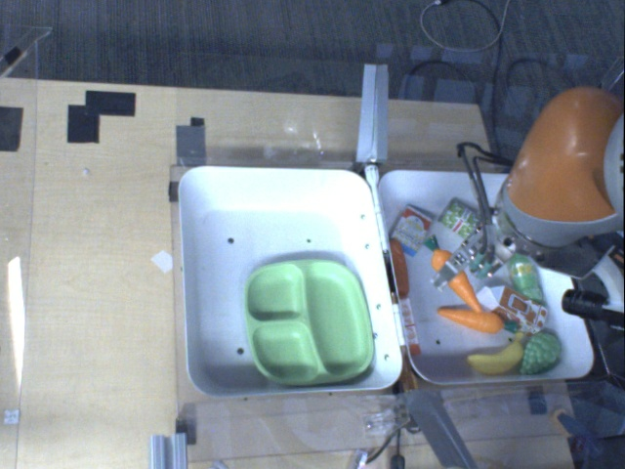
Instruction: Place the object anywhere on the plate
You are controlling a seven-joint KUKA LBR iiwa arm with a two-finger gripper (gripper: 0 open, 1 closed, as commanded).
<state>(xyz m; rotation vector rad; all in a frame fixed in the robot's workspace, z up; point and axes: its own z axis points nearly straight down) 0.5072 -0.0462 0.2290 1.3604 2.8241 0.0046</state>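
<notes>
While the green divided plate (310, 320) sits in the left bin (210, 213), the tool (467, 267) hangs low at the frame's right over an orange carrot (459, 279) in the right bin (430, 191); its grip cannot be told.

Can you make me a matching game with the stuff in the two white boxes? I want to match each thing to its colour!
Things:
1. divided plate
2. banana
3. carrot
4. broccoli

Colours:
A. orange
B. dark green
C. light green
D. yellow

Pairs: 1-C, 2-D, 3-A, 4-B
</notes>
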